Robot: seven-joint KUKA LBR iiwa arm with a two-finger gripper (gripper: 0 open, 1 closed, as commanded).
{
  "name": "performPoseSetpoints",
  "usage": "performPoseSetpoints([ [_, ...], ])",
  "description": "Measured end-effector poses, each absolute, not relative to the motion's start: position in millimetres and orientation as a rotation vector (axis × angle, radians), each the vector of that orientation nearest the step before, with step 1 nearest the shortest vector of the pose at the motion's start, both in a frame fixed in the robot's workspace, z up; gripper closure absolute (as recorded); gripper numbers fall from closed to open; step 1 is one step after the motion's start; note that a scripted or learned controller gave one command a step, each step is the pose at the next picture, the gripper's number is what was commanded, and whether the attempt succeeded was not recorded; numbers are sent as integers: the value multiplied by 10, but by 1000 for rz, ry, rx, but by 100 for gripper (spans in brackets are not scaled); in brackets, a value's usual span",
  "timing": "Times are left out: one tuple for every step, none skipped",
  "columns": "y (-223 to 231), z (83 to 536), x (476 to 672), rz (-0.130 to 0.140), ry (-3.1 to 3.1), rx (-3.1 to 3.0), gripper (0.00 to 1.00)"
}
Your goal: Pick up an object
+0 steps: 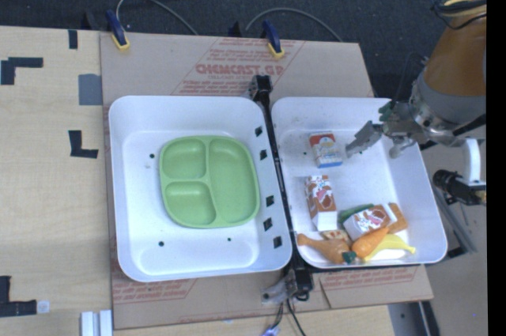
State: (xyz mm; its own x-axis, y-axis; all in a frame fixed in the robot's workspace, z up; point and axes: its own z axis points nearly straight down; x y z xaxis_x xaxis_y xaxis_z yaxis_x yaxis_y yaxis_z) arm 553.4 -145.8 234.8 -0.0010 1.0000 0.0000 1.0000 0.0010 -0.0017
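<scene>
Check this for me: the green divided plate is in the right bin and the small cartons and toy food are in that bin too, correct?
Not quite. The camera view shows the green divided plate in the left bin, by itself. The small cartons and toy food are in the right bin, as you said.

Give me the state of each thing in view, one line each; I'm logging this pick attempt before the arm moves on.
Gripper: above the right bin, holding nothing.
Green divided plate: flat in the left bin, nothing in its compartments.
Small carton: lying alone near the right bin's top, just left of the gripper.
Brown carton: lying flat mid-bin.
Toy carrot: lying in the pile at the right bin's bottom edge.
Right bin: holds all loose items.
</scene>
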Motion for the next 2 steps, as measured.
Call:
performPoseSetpoints([
  [-1030, 862, 5566, -4, -2224, -2220, 0],
  [-1041, 959, 5567, -2, -2225, -2222, 100],
])
